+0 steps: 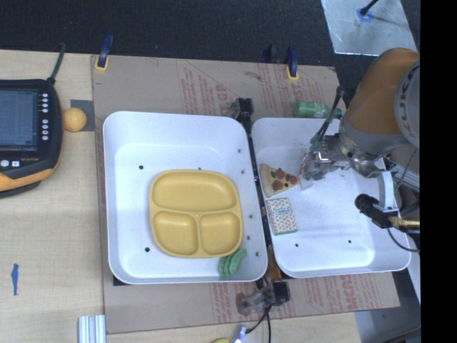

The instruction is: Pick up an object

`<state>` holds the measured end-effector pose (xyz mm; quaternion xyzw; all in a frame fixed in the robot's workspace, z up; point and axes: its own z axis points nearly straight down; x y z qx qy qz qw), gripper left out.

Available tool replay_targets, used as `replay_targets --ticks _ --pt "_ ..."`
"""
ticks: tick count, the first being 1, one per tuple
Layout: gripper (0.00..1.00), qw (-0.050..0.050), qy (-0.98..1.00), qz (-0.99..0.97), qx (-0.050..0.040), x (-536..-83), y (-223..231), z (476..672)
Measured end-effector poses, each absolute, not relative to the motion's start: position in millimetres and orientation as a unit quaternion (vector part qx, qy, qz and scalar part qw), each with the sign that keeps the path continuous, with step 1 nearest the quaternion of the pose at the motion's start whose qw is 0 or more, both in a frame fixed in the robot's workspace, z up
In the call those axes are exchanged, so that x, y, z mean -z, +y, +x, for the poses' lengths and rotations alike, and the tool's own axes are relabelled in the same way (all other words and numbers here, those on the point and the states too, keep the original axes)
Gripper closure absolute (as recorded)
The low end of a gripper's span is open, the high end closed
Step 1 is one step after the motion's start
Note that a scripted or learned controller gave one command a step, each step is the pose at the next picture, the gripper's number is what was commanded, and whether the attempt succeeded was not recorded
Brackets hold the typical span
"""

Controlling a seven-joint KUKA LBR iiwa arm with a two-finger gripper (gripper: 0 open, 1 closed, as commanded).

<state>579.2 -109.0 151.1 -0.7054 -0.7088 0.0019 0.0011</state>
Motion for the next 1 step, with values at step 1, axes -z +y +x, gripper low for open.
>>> replay_targets --ticks 1 --pt "1.00 0.001 -0.709 -0.705 -0.0014 -192.0 -49.7 560.4"
